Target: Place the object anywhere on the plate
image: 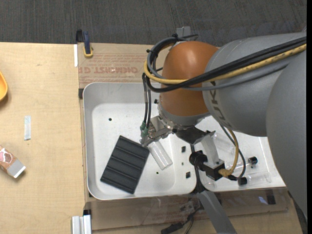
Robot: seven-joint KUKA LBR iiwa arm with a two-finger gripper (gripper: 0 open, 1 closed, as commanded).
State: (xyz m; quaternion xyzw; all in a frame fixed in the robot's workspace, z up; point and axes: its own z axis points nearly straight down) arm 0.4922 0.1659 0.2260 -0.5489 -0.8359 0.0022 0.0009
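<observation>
A black ribbed rectangular slab lies flat and turned at an angle in the lower left of the white bin. My gripper hangs under the orange wrist band, low over the bin floor just right of the slab's upper right corner. The bulky wrist and its cables hide much of the gripper, and nothing shows held in it. At the far left edge of the view, an orange curved rim rests on the wooden bench; it may be the plate.
The grey arm covers the bin's right side. On the bench to the left lie a small grey strip and a red-and-white packet. Behind the bin, a blue clamp stands on a cardboard sheet.
</observation>
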